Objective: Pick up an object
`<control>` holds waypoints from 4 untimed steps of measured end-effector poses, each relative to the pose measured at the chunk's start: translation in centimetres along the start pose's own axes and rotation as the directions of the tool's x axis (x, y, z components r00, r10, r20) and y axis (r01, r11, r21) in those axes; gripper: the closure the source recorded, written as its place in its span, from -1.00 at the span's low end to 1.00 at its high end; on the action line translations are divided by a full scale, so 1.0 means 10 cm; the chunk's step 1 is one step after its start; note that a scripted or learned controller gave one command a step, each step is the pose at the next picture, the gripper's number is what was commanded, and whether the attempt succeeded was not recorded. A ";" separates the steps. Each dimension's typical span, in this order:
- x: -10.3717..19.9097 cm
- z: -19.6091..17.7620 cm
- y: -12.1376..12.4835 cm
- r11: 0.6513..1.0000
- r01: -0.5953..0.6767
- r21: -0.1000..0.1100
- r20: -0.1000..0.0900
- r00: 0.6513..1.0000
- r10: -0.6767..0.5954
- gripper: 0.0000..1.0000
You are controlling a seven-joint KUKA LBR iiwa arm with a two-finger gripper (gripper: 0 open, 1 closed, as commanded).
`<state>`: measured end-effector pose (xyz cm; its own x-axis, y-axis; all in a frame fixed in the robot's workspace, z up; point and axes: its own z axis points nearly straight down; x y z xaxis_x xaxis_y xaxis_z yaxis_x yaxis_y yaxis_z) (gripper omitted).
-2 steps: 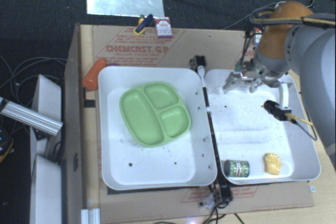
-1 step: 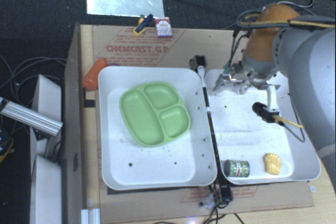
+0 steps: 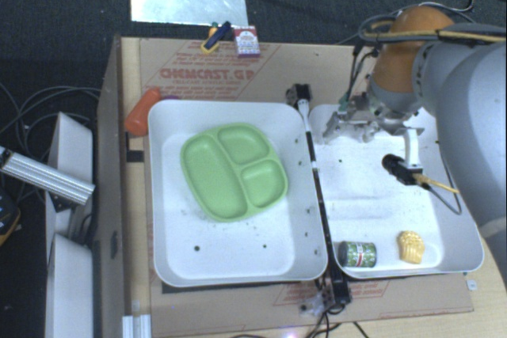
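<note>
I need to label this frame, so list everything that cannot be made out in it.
- Camera view: the far side of the right bin is covered by the arm.
- Camera view: anything beneath the gripper is hidden by it.
- Camera view: the label on the can is too small to read.
- Camera view: the yellow object is too small to identify.

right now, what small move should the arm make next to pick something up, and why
Probably shift the gripper toward the near side of the right bin, aiming above the green can. The gripper hangs over the bin's far left corner, where the floor looks bare. The can and the yellow object lie apart from it, along the near wall.
</note>
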<state>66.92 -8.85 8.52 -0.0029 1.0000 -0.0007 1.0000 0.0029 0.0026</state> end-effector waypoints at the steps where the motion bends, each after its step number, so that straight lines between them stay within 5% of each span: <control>1: -0.29 -0.05 0.00 1.000 -0.001 0.000 0.000 1.000 0.001 -1.00; 2: 0.02 -0.12 0.00 1.000 0.001 0.000 0.000 1.000 -0.001 -1.00; 3: 0.02 -0.23 0.01 1.000 0.004 -0.003 0.000 1.000 -0.004 1.00; 4: 0.02 -0.23 0.01 1.000 0.004 -0.003 0.000 1.000 -0.004 -1.00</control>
